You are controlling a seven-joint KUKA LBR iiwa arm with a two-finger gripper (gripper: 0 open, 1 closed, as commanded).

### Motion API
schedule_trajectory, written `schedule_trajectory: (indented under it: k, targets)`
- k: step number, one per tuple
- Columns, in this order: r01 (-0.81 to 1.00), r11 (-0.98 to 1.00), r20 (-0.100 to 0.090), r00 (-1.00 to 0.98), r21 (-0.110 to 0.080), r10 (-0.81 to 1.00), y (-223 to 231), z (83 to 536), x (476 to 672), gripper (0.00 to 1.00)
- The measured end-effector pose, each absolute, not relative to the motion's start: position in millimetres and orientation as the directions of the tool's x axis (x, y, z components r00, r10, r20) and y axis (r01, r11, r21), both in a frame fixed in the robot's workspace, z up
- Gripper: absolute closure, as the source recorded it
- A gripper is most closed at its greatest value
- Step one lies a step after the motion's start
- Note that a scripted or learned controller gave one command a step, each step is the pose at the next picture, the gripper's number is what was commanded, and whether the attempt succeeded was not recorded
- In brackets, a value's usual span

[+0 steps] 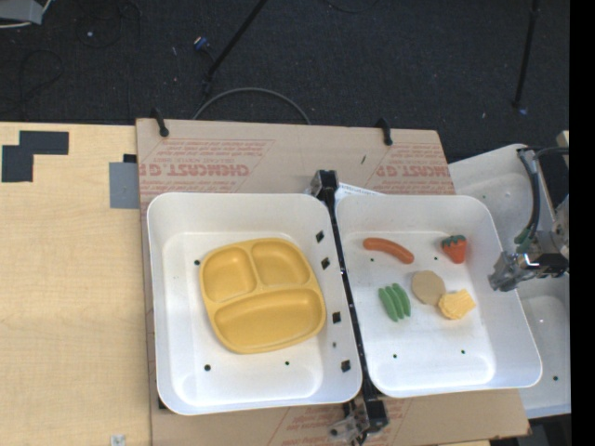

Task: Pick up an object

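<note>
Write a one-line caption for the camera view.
Gripper at right bin's edge; sausage, strawberry, beans, cheese inside; yellow tray in left bin.

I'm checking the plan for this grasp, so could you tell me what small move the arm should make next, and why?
Probably a short reach leftward into the right bin, towards the yellow cheese piece. The gripper sits at the bin's right rim, beside the food rather than above it, and the cheese lies nearest, ahead of the tan cookie and strawberry.
</note>
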State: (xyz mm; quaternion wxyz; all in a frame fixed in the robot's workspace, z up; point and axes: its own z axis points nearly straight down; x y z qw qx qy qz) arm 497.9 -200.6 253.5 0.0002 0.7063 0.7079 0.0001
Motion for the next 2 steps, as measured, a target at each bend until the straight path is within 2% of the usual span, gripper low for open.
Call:
schedule_trajectory:
  k: [1, 2]
  targets:
    - [1.0, 0.005, 0.003, -0.005, -0.003, 1.0, -149, 257, 490.0, 1.0]
    - [1.0, 0.005, 0.003, -0.005, -0.004, 1.0, -94, 242, 494.6, 1.0]
